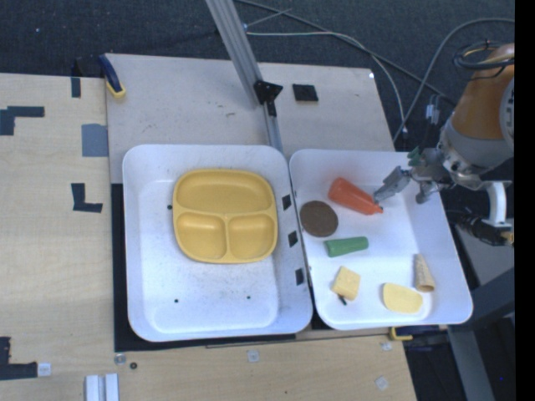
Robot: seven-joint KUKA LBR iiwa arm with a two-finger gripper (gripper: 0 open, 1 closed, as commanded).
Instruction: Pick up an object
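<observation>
The right bin (441, 249) holds several toy foods: an orange carrot-like piece (354, 197), a brown disc (318, 218), a green cylinder (346, 246), a yellow cheese-like block (346, 282), a pale yellow slice (402, 297) and a small tan cone (424, 271). My gripper (407, 189) hovers over the bin's upper right part, just right of the orange piece. Its fingers are spread open with nothing between them; the left fingertip (388, 188) is close to the orange piece's right end.
The left bin (142, 249) carries a yellow divided plate (226, 215). A slanted metal pole (242, 48) runs down to the gap between the bins. Cables lie on the dark floor behind, near the arm (481, 115).
</observation>
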